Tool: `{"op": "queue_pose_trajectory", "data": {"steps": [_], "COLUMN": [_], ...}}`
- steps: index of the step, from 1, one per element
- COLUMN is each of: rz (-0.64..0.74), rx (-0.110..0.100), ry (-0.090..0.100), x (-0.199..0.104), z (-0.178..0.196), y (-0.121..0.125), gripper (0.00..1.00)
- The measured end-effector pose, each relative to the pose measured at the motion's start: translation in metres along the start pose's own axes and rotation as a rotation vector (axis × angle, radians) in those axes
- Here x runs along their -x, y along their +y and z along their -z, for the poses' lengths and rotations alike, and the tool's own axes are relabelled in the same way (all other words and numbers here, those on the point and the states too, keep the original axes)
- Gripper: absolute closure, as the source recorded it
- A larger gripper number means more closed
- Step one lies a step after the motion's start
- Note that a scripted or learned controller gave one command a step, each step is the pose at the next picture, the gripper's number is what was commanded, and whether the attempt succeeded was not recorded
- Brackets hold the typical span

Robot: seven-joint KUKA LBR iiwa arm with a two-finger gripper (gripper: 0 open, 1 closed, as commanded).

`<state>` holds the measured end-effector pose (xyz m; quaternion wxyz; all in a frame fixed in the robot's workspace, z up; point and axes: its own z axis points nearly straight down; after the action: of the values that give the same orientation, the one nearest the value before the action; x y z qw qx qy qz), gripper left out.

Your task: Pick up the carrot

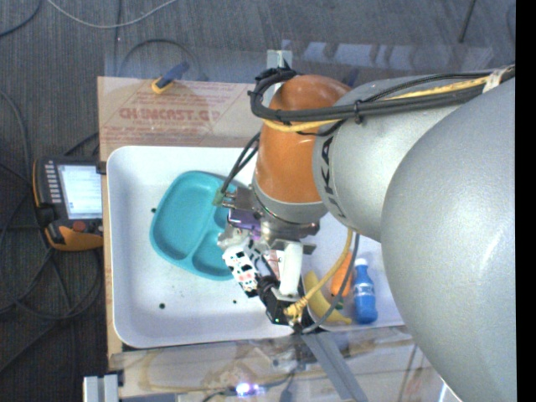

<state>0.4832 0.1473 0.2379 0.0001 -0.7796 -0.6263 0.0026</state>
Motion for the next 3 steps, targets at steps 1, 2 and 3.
{"op": "queue_pose_trajectory", "data": {"steps": [1,2,3], "rz": [-0.040,-0.096,-0.123], "rx": [-0.003,-0.001,-0.001], "ry": [-0.002,-0.003,-0.002], "x": [-0.052,-0.083,-0.083], "z": [-0.060,-0.049,-0.034], "y": [-0.013,-0.019,-0.019], "gripper": [1.00,1.00,1.00]}}
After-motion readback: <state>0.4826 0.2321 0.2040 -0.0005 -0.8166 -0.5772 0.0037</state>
